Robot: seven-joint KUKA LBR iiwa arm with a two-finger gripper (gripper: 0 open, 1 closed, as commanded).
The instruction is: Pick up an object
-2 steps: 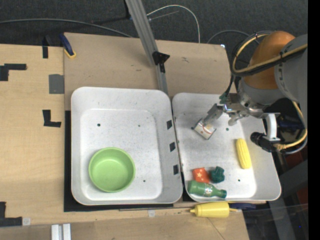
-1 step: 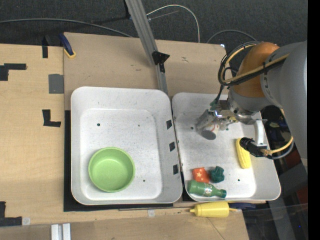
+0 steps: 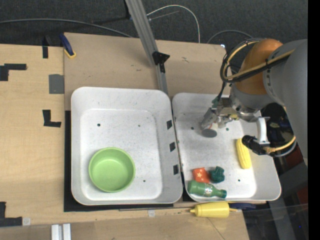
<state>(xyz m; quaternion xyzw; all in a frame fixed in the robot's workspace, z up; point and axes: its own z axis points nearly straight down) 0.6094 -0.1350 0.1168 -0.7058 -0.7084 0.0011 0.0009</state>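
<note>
My gripper [image 3: 210, 126] hangs low over the upper middle of the right bin [image 3: 187, 109], its tip close to the bin floor, with no object seen between its fingers. A yellow banana-like piece [image 3: 243, 153] lies to its lower right. Near the bin's front edge sit a small orange-red toy [image 3: 200, 174], a dark teal piece [image 3: 217, 174] and a green bottle [image 3: 206, 189] lying on its side.
The left bin [image 3: 100, 104] holds a green bowl [image 3: 112, 169] at its front left. A yellow bottle [image 3: 212, 210] lies on the bench just outside the right bin's front rim. A grey pole [image 3: 145, 29] slants across the back.
</note>
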